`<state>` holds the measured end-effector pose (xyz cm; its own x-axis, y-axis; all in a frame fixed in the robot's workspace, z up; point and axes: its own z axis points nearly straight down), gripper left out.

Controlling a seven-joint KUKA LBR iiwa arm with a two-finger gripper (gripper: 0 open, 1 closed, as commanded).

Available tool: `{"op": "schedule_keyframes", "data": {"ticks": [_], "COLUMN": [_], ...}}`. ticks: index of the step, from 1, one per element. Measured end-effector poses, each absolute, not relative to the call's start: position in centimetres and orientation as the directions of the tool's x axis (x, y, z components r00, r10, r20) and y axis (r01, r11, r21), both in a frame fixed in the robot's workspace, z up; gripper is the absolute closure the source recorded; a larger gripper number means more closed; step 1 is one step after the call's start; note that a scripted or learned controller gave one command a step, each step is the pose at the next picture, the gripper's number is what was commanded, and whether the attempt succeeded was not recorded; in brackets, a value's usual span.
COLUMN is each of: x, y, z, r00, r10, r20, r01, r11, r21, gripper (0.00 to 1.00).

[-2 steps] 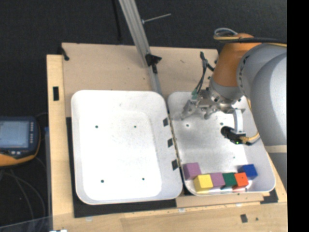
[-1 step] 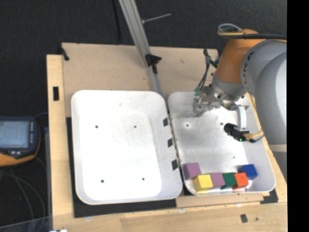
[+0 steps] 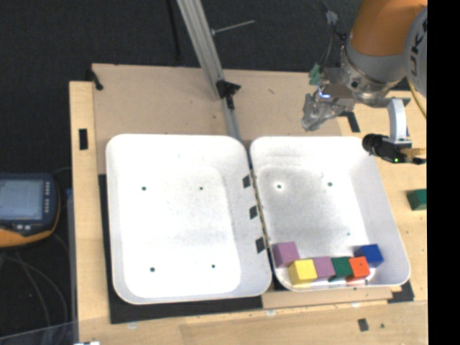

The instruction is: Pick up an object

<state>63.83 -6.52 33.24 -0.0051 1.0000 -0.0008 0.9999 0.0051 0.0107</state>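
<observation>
We see our pincer (image 3: 321,110) hanging above the far edge of the right bin (image 3: 381,192), carrying nothing; whether it is released or clenched, we cannot tell. The blocks (image 3: 327,264) lie clustered along that bin's near edge, well apart from us, their row running along the edge.

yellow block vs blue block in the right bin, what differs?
The yellow block is yellow and lies nearer the bin's left side, beside purple blocks; the blue block is blue and lies nearer its right wall, next to the orange block. Both are small cubes along the right bin's near edge.
</observation>
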Motion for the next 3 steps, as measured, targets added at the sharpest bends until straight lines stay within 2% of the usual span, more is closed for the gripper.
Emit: {"op": "schedule_keyframes", "data": {"ticks": [1, 2, 3], "x": [58.1, 55.1, 55.6], "y": [2.5, 8.9, 8.7], "z": [28.9, 30.4, 30.1], "r00": [-0.009, -0.01, -0.003], "r10": [1.0, 1.0, 1.0], "r20": [0.002, 0.003, 0.0], "r01": [1.0, 1.0, 1.0], "r11": [0.009, 0.01, 0.003], "r21": [-0.003, 0.001, 0.0], "gripper": [1.0, 1.0, 1.0]}}
